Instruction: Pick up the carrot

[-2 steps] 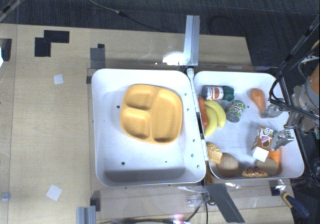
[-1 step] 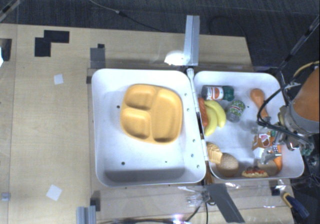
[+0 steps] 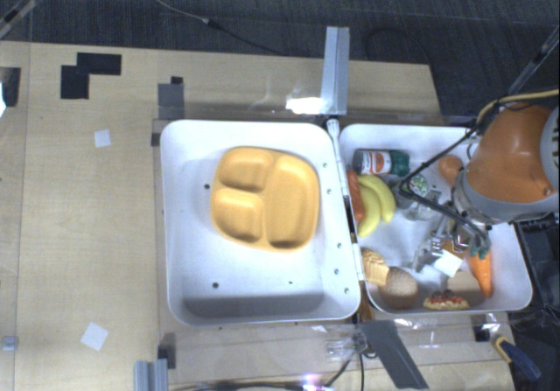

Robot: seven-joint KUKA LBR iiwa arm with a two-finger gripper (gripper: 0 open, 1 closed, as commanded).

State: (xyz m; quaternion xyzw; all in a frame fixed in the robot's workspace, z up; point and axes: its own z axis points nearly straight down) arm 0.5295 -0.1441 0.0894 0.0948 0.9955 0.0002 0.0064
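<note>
the metal two-finger pincer [image 3: 435, 251] hangs low in the right white bin [image 3: 516, 293]; whether it is apart or together, i cannot tell. just right of it lies the tapered orange carrot [image 3: 482, 271]. left sits a curved yellow banana [image 3: 374, 203], farther left a moulded yellow compartment tray [image 3: 265, 197].

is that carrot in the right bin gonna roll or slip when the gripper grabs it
The carrot looks like smooth moulded plastic, so probably stiff, light and somewhat slippery. Its tapered, rounded body may squirt out of a pinch or roll. It lies near the right bin's wall, beside the gripper, which could limit rolling.
</note>
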